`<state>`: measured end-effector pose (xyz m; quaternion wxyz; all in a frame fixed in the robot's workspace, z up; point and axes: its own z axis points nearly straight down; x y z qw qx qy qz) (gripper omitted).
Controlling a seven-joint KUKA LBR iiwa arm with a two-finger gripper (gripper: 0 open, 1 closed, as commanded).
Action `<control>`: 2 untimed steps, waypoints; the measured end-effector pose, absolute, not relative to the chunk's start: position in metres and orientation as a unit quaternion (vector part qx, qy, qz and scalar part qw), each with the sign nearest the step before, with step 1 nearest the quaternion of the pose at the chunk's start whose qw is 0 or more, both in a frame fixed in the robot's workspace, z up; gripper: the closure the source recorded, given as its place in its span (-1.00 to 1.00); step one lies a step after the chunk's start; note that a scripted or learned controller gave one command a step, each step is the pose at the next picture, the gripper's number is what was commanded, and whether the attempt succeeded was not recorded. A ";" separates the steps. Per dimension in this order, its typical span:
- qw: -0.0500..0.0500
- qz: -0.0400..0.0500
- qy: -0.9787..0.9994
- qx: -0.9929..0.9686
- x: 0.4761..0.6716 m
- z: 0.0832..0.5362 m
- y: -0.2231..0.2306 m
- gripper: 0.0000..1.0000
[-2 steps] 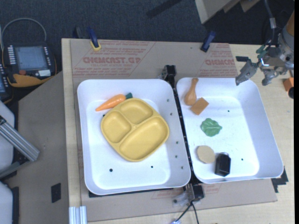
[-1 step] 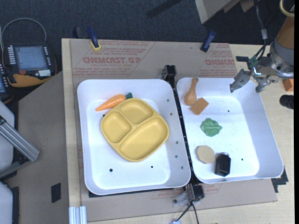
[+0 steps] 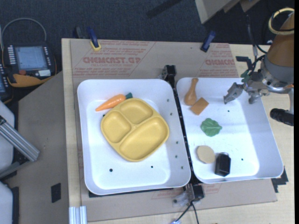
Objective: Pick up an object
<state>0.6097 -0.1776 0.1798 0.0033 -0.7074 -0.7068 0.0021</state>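
The right bin [image 3: 261, 139] holds a tan drumstick-shaped piece [image 3: 190, 91], an orange-brown block [image 3: 199, 106], a green leafy item [image 3: 211, 127], a round beige disc [image 3: 204, 154] and a small black object [image 3: 222, 164]. My gripper [image 3: 242, 96] hangs over the bin's upper right part, to the right of the block. Its two fingers are spread, it is open, and nothing lies between them. The bin floor beneath it is bare white.
The left bin [image 3: 93, 162] carries a yellow divided plate [image 3: 135, 129] and an orange carrot [image 3: 110, 102] at its upper left. A black clamp [image 3: 168, 72] sits between the bins at the back. A pendant [image 3: 29, 62] lies far left, off the bench.
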 end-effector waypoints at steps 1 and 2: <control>0.003 0.002 -0.707 -0.707 0.607 0.137 -0.176 -1.00; -0.001 0.000 -0.707 -0.707 0.609 0.151 -0.177 1.00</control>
